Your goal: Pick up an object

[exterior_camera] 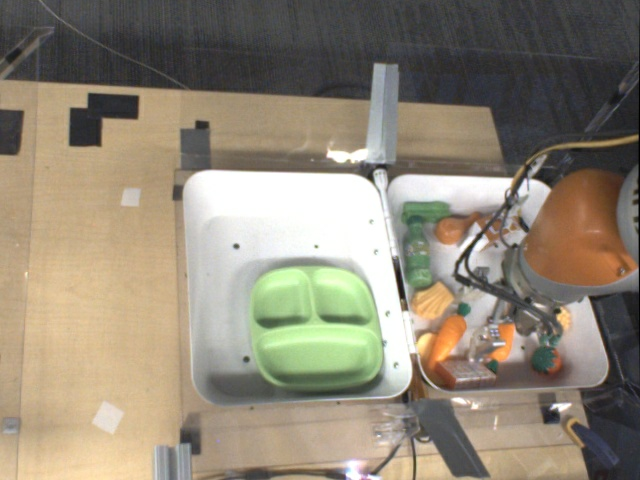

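The gripper [492,343] hangs low over toy food crowded in the right bin [590,373], apparently seeking a pick; whether it is wide, narrow or holding anything cannot be told.

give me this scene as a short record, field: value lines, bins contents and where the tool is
left bin: holds a green divided tray, lying flat
right bin: pile of small toy foods, among them a green bottle, a carrot and a yellow wedge
arm: reaches in from the right, orange band over the right bin
tool: low among the toys in the right bin
tool fingers: state unclear
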